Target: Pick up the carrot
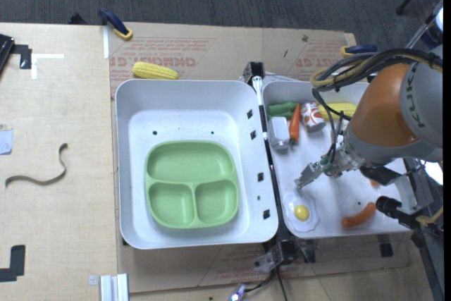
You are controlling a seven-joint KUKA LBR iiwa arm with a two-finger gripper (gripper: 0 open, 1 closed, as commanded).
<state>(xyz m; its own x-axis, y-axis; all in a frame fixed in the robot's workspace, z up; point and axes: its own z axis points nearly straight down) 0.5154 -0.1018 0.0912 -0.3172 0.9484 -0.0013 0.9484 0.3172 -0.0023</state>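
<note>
Two shallow white plastic bins sit side by side on a cardboard sheet over a pale wooden bench. The left bin (134, 173) holds a glossy green tray (192, 183) with three rounded compartments. The right bin (282, 91) carries the clutter: the carrot (294, 125), a slim orange taper, lies at the far left of it, between a small grey block (280, 132) and a red-and-white carton (313, 115), with a green pepper-like piece (282, 108) just beyond it and a yellow item (343, 108) further right. A fried egg toy (301, 212) rests in the near left corner, and an orange sausage shape (359, 216) lies nearer the right.

The gripper (307, 176) hangs over the middle of the right bin, its thin metal fingers pointing left and down; nothing is seen between them, and whether they are apart or together cannot be made out (they are small and blurred). It is well apart from the carrot.

Outside the bins, a yellow corn cob (155, 70) lies on the cardboard beyond the left bin, and a curled brown cord (42, 171) lies on the bare wood at far left.
</note>
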